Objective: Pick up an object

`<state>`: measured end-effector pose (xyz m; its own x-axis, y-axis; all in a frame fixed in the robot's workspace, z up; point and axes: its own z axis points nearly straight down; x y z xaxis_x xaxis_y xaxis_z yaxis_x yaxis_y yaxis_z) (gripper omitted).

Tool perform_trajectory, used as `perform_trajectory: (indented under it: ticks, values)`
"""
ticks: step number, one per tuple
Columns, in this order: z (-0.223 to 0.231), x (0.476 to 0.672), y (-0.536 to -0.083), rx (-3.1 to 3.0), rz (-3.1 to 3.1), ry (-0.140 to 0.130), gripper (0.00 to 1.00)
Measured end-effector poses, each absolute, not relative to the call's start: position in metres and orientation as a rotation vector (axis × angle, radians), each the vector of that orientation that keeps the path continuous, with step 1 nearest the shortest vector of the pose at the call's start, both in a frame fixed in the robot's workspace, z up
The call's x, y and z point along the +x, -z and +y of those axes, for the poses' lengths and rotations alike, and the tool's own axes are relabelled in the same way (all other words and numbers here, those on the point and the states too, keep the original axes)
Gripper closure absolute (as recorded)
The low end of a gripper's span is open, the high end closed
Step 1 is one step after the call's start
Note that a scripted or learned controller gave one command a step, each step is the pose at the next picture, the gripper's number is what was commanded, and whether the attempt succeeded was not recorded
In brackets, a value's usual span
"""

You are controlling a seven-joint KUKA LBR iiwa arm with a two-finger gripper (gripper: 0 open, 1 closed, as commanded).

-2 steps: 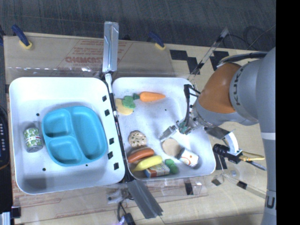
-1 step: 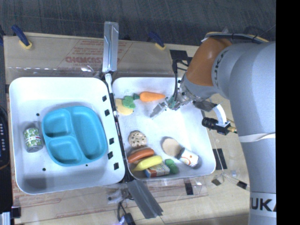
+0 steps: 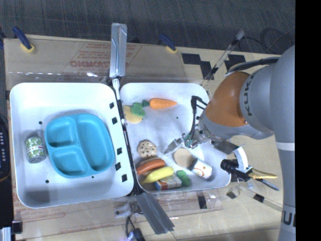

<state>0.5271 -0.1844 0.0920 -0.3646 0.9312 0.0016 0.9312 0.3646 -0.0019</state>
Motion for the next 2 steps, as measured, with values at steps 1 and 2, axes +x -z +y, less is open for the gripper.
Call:
perform_trajectory:
  ticks: [1, 2]
  values:
    - [-0.211, 0.519, -0.159, -1.902, -2.504, 0.0, 0.0]
    - [-0.161, 0.587, -0.092, -1.838, -2.546, 0.002, 0.0]
